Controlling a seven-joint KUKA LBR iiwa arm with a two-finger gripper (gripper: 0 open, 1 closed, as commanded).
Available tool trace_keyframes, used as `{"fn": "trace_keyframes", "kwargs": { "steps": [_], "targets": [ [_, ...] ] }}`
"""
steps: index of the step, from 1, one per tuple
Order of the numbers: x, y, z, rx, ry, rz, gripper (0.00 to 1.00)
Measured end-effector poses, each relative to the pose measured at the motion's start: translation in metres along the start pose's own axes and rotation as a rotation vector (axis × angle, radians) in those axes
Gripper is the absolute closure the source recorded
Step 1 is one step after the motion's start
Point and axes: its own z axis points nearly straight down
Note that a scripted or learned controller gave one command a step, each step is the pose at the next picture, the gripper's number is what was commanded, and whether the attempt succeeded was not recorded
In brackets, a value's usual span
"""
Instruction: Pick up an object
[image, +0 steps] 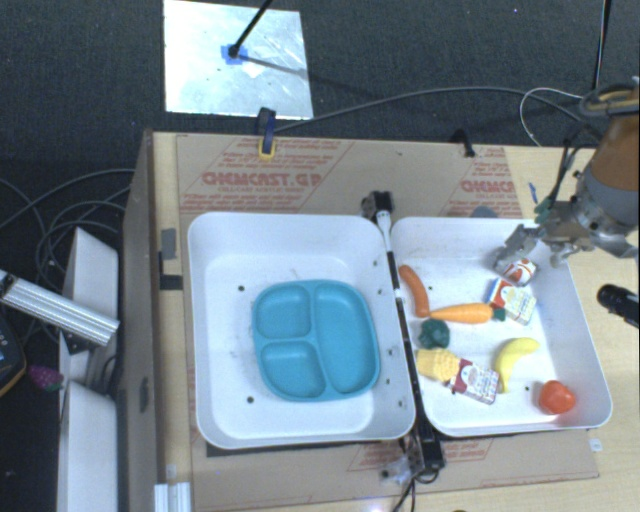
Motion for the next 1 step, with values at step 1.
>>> {"fn": "trace_keyframes", "kwargs": {
  "steps": [1],
  "targets": [
    [-0.011,-0.0342,0.1079,0.003,0.0,0.002,0.0]
  ]
}}
